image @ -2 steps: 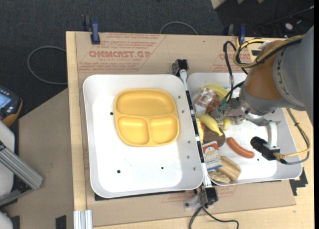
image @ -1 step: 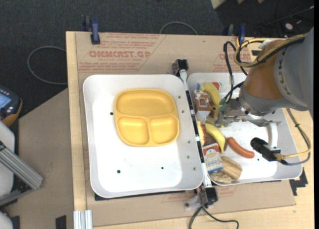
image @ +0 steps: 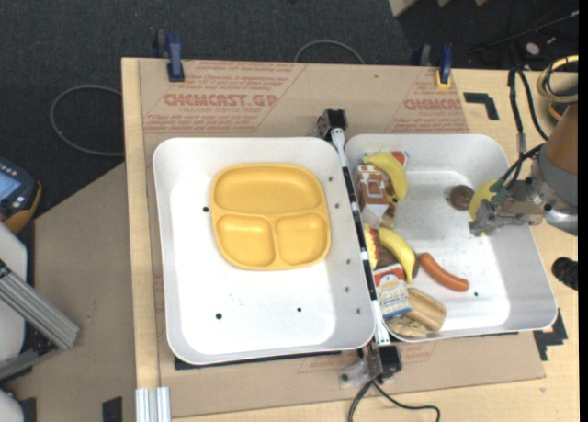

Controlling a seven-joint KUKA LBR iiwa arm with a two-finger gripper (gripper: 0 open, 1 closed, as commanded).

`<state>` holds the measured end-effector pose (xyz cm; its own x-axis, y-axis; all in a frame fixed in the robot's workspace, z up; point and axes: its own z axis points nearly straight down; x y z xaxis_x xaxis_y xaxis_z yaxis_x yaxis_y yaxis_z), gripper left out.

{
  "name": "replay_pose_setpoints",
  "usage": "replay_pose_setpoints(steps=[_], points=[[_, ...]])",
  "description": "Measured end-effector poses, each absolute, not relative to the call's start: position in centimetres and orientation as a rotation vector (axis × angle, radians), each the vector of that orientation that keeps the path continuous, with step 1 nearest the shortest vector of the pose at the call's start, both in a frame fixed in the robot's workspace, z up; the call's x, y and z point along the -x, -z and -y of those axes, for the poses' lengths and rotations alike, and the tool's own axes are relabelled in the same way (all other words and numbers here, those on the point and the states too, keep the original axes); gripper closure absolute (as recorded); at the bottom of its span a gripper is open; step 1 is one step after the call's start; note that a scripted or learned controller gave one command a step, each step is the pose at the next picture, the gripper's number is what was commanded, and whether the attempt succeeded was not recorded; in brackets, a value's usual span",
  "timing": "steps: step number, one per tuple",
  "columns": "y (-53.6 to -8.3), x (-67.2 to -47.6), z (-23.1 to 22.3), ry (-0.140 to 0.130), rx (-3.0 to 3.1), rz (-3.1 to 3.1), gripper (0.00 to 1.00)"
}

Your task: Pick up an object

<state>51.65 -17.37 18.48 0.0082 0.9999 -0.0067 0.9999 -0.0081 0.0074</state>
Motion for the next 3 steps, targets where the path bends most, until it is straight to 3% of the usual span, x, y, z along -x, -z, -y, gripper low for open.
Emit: replay_pose_setpoints(steps=[1,2,3], points=[[-20.7,-54.7,11.1,-0.005,-2.21,-2.226,1.0],[-18.4,-62.0,4.1,-0.008,-2.21,-2.23,1.0],[-18.4,-60.6,-3.1,-0.001,-2.216,-2.233,1.0]])
